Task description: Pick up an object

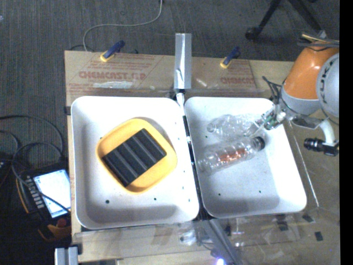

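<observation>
Whether the gripper (274, 118) is closed I cannot tell; it hangs over the right white bin (287, 195), far right corner. Two clear crumpled plastic bottles (234, 139) lie just left. Approach stage, I'd say: next, descend onto one. The yellow-and-black ridged pad (137, 154) sits in the left bin (88, 203).

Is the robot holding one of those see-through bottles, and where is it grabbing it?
I can't tell. The pincer sits by the upper bottle, but any grip is too small to see.

Even overhead light, slightly soft focus
</observation>
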You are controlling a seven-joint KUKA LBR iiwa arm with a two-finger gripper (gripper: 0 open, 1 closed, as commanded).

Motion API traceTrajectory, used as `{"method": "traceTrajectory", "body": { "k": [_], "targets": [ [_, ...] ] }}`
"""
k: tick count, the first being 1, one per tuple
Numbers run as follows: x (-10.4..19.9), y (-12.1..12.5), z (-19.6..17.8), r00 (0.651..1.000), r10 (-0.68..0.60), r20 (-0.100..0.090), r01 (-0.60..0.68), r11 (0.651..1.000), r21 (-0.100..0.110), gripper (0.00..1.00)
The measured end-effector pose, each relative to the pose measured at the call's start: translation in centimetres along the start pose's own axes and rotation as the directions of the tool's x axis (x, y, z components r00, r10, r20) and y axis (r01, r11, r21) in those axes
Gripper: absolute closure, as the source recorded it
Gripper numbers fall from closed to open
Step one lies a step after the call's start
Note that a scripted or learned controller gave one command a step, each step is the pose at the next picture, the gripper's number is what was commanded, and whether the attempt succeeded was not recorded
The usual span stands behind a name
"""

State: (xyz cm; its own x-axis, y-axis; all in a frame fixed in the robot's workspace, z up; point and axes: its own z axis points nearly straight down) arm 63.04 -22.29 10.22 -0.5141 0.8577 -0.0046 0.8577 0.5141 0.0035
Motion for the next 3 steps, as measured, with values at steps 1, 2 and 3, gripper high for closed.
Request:
{"method": "traceTrajectory", "body": {
  "k": [1, 2, 3],
  "targets": [
    [6.7, 8.6, 0.8, 0.994, -0.108, -0.002, 0.108, 0.994, 0.006, 0.00],
    [5.3, 7.0, -2.1, 0.996, -0.092, -0.002, 0.092, 0.996, 0.002, 0.00],
    [3.1, 4.4, -0.9, 0.994, -0.106, -0.001, 0.106, 0.994, 0.003, 0.00]
  ]
}}
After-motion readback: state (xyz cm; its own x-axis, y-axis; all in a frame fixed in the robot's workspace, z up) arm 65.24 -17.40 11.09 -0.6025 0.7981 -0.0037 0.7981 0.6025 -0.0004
